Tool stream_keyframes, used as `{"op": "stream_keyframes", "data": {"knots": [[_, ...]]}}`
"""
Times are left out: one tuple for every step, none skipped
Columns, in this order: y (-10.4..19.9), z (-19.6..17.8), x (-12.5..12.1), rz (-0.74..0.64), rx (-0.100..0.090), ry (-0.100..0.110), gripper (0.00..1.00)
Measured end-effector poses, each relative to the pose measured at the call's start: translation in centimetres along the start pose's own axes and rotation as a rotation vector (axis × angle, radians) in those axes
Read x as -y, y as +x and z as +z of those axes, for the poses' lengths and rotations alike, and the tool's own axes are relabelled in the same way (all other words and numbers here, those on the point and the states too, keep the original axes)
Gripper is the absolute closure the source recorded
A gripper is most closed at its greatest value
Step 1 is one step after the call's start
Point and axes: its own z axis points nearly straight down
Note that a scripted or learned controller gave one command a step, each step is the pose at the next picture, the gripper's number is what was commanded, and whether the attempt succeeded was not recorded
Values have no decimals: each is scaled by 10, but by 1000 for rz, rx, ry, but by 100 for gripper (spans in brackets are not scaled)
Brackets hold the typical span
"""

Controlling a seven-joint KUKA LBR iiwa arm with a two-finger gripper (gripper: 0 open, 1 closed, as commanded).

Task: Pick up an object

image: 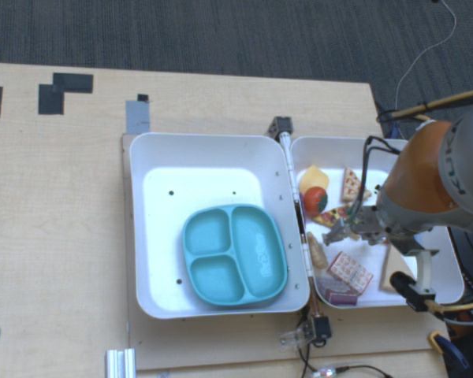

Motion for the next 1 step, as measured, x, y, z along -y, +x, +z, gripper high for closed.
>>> {"op": "stream_keyframes", "data": {"knots": [[1, -11, -2, -1, 0, -4, 100]]}}
